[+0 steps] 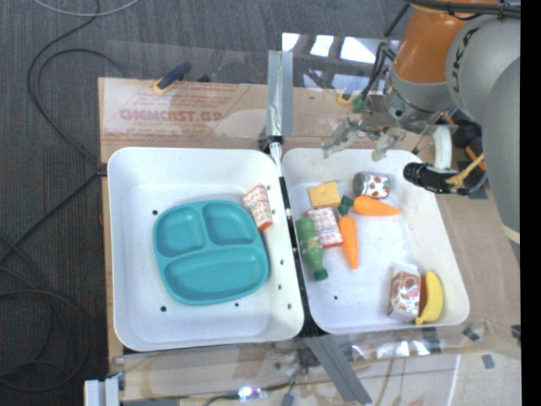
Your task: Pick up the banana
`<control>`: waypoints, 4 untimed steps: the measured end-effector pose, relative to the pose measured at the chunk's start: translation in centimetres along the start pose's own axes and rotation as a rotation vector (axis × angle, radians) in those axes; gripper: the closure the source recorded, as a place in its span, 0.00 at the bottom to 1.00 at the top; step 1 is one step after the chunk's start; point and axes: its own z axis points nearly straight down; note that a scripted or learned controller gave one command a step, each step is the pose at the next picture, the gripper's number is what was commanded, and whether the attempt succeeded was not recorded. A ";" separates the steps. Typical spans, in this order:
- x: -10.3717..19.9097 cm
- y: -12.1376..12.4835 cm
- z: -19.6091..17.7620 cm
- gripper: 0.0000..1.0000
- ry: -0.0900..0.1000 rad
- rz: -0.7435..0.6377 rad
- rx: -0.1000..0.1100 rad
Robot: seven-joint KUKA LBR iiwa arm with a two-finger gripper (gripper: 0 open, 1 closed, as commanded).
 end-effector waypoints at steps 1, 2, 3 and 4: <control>-4.3 -7.8 5.5 0.00 -0.001 -0.092 0.001; -11.3 -10.6 4.3 0.00 -0.003 -0.161 -0.002; -12.8 -15.5 10.6 0.00 0.004 -0.091 0.001; -12.7 -17.8 11.5 0.00 0.005 -0.131 -0.002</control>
